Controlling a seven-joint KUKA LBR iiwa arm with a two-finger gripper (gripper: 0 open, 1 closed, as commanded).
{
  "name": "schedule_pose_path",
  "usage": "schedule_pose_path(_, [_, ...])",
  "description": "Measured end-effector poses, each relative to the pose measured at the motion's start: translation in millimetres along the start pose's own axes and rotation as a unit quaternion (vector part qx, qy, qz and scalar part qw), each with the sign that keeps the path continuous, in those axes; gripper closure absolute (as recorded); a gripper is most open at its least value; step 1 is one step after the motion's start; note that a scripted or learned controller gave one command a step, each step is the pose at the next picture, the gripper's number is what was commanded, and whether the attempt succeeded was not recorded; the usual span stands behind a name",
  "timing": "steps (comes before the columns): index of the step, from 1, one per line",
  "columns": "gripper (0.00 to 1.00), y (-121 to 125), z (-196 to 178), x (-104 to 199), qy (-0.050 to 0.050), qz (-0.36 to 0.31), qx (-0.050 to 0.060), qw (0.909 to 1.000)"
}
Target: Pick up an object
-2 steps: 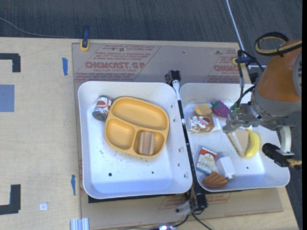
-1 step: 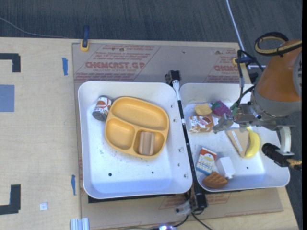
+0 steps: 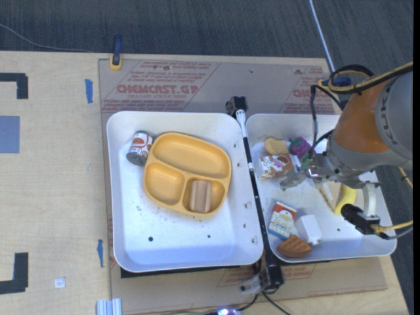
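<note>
- One small crushed drink can (image 3: 138, 147), red and silver, lies on its side in the left white bin (image 3: 177, 248), touching the upper left rim of the tray. It looks dropped there rather than set down.
- One yellow plastic tray with three compartments (image 3: 187, 172) lies flat in the middle of that bin; one tan block (image 3: 200, 195) sits in its lower right compartment, the other two compartments bare.
- One black clamp (image 3: 235, 104) sits at the top of the seam where the two bins meet, apparently holding them together.
- The right white bin (image 3: 341, 251) holds the loose pile the task draws from. I count one pale yellow lump (image 3: 276, 146), one purple and green toy (image 3: 300, 147), one printed snack packet (image 3: 275, 167), one small printed carton (image 3: 282, 220), one white block (image 3: 309, 229), one brown bread-like piece (image 3: 294, 247) and one yellow piece (image 3: 346, 199) partly under the arm. They lie scattered, mostly apart, which leaves room for fingers around each.
- The single gripper (image 3: 296, 178) is low in the right bin, just right of the snack packet and below the purple toy. Whether it is spread or closed I cannot tell, and nothing is seen in its grasp. The nearest candidate is probably the snack packet.
</note>
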State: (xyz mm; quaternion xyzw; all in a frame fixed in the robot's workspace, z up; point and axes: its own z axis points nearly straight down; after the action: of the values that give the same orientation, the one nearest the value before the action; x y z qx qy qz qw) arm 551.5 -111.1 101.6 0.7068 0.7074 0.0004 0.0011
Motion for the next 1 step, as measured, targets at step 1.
schedule_pose_path(1, [0.0,-13.8,12.1,15.6,-0.003,0.001,-0.006,1.0])
